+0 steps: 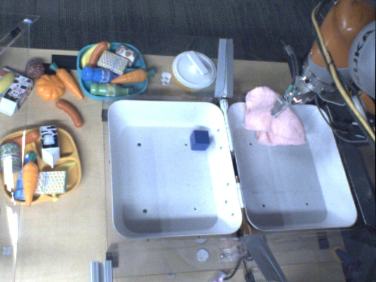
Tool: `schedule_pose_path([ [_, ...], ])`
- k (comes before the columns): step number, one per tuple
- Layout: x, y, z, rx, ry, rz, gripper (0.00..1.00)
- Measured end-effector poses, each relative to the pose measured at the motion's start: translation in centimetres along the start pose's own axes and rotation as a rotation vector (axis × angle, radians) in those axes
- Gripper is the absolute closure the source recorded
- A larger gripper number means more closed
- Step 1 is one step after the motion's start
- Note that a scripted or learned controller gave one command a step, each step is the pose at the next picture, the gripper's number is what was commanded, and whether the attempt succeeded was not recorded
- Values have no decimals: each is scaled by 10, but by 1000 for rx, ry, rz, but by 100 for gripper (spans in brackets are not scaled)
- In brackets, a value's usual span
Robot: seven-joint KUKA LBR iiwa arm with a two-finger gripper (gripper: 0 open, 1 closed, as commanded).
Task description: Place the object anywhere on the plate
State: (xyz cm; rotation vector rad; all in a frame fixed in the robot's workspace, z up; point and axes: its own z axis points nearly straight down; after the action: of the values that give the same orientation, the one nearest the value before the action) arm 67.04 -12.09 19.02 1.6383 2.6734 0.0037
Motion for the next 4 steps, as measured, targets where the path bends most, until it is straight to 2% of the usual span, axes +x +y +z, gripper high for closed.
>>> schedule_pose_path([
  [1, 1, 3, -36, 0, 0, -7, 100],
  [2, 56, 4, -46, 0, 2, -413, 100],
  [3, 107, 7, -35, 0, 4, -816, 100],
  [4, 152, 3, -28, -1, 4, -1101, 100],
])
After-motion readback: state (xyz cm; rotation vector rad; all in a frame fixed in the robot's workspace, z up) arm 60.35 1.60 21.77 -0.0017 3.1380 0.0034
